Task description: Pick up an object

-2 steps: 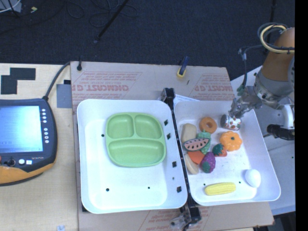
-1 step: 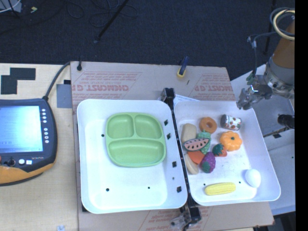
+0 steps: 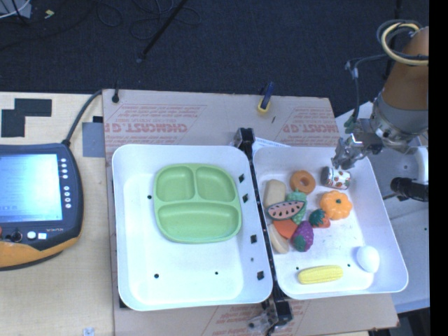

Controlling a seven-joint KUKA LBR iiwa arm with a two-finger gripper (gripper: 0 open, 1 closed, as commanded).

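Hand point(image 3: 344, 161) is just above a small spotted toy point(image 3: 339, 178) at the right bin's point(image 3: 392, 257) top edge. Can't tell its state. Prob. reaching; next: go down & grab.

Left bin point(image 3: 133, 257) white, holding a pale green divided plate point(image 3: 197, 203). Right bin point(image 3: 388, 271) white: orange pumpkin point(image 3: 336, 205), yellow corn point(image 3: 320, 274), white egg point(image 3: 367, 258), purple grapes point(image 3: 303, 236), red-and-green watermelon slice point(image 3: 285, 209), brown doughnut point(image 3: 302, 181).
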